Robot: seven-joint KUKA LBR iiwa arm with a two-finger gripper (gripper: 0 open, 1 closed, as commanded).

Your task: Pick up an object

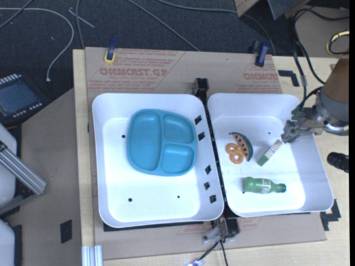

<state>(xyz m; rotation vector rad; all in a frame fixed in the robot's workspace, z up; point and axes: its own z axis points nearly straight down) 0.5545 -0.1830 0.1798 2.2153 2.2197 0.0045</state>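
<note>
I see the arm (338, 96) cut off at the right edge; the gripper (290, 134) fingers are too small to judge.

You have two white bins (111, 165) on the bench, one blue divided plate (162, 142), one green bottle (263, 185), one pretzel (235, 152), one watermelon slice (244, 143), one small grey-green bar (270, 152), and two clamps (111, 50).

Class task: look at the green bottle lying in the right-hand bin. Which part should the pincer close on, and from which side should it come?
Grip the green bottle across its round body, coming straight down from above. It lies on its side, long axis running left to right, with bare bin floor on both long sides, so the fingers could probably straddle its width. The pincer is near the bin's far right.
</note>
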